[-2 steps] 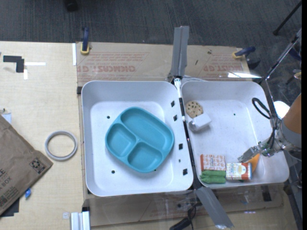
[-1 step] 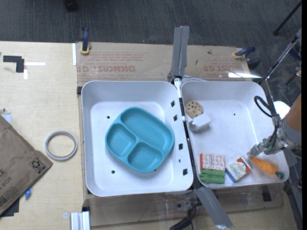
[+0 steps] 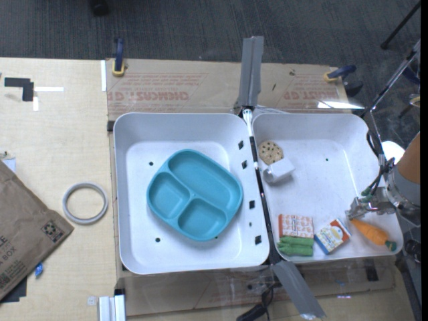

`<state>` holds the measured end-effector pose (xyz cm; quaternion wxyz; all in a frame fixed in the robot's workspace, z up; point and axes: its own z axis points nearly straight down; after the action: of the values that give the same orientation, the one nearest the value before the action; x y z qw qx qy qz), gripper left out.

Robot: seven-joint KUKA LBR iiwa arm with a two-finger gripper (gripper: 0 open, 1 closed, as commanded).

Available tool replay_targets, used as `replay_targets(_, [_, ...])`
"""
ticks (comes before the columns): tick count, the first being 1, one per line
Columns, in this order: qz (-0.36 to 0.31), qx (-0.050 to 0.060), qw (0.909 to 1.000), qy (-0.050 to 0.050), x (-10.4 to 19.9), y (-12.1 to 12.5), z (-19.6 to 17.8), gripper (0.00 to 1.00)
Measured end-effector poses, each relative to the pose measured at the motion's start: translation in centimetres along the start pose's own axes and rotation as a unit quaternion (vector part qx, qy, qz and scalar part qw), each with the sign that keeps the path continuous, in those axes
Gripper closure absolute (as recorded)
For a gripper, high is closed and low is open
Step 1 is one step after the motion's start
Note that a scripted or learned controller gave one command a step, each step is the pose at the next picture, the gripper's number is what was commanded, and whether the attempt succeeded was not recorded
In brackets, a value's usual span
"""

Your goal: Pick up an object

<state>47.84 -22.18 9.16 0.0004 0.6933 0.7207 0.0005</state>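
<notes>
I have the gripper low in the right bin, at its right wall, just above the left end of the toy carrot. Its prongs look spread, nothing between them, so I call it released, not holding anything.

I judge the carrot the nearest candidate. It lies flat on the bin floor, long axis running left to lower right, green tip at the far right by the wall. It looks like a light plastic play-food piece: stiff, smooth, rounded, so likely slippery and prone to rolling. I'd close across the thick orange middle, jaws square to the long axis (not on the tapered end, it'd squirt out). The bin wall crowds that side, so clearance is tight.

Alternatives just left of it: small juice carton, red snack box and a green piece touching its lower edge. Flat-faced boxes, light, easier to pinch on opposing sides.

Further up the bin: cookie and a white block, near the divider. Blue divided plate sits in the left bin; too wide and shallow, I'd skip it.
</notes>
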Motion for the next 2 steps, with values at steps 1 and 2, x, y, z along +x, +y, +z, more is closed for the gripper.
replay_targets(1, [-0.004, 0.003, 1.0000, 0.006, 0.63, 0.09, 0.12, 0.00])
replay_targets(2, [-0.003, 0.002, 1.0000, 0.003, 0.37, 0.06, -0.64, 1.00])
